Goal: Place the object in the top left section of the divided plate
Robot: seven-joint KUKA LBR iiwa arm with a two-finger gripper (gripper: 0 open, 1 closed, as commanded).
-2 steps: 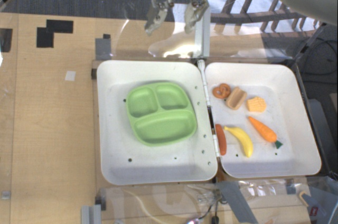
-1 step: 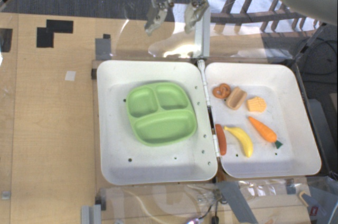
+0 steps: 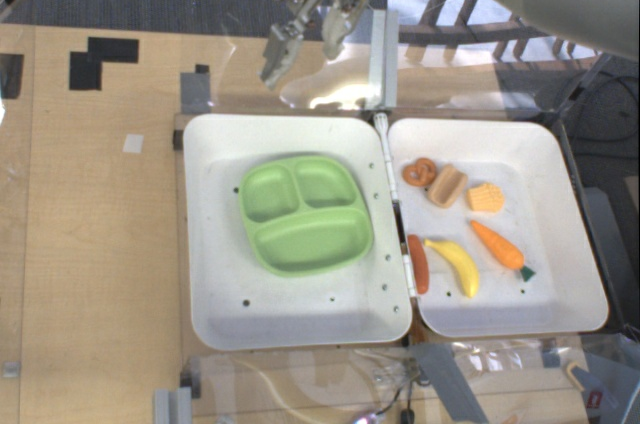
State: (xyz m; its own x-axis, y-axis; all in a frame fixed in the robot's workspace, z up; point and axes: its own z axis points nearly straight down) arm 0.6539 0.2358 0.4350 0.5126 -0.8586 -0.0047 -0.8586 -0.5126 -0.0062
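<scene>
The green divided plate (image 3: 305, 215) lies in the left bin (image 3: 210, 242), a little toward that bin's 12 o'clock side, with two small sections along its far edge and one long section nearest the camera. All three sections are bare.

The candidate objects sit in the right bin (image 3: 560, 302). A pretzel (image 3: 420, 173) lies at about 11 o'clock, touching a tan bread roll (image 3: 447, 186) just to its 3 o'clock. A yellow waffle-like piece (image 3: 486, 199) rests near them, further toward 3 o'clock. A carrot (image 3: 499, 247) lies near the bin's centre, slanting toward 5 o'clock. A banana (image 3: 455, 264) sits at about 7 o'clock, and a red sausage (image 3: 418, 263) lies just beside it, against the divider between the bins.

The gripper (image 3: 308, 40) hangs above the bench beyond the left bin's 12 o'clock rim, well apart from every object. Its fingers are spread, with nothing between them.
</scene>
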